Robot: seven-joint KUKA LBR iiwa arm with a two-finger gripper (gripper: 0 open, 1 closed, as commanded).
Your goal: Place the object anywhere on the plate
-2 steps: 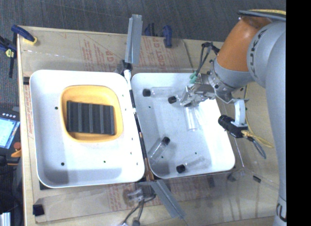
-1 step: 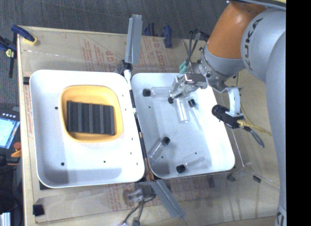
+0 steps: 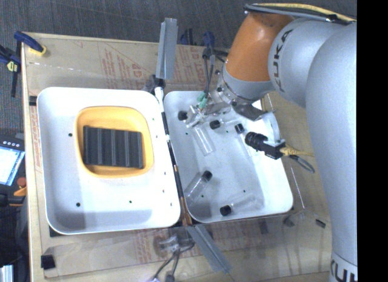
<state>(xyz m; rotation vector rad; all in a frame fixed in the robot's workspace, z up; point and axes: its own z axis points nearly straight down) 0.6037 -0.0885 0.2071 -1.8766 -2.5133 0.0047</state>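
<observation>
1. The hand [image 3: 209,106] sits low at the far end of the right bin [image 3: 276,199], just under the orange wrist band. I cannot tell whether it is released or clenched, so a pick could come up with nothing in it.
2. The likely objects are clear plastic vials with black caps. One vial [image 3: 203,141] lies just beside the hand, another vial [image 3: 197,184] lies mid-bin and a third vial [image 3: 239,205] lies near the front wall. They look slick and round, so one may roll or squirt out under a squeeze.
3. The yellow plate [image 3: 91,117] is in the left bin [image 3: 60,208] and carries a dark ridged insert [image 3: 113,147]. A vial dropped on it could roll off.
4. The two bins' raised rims meet between them, so a low carry could clip them.
</observation>
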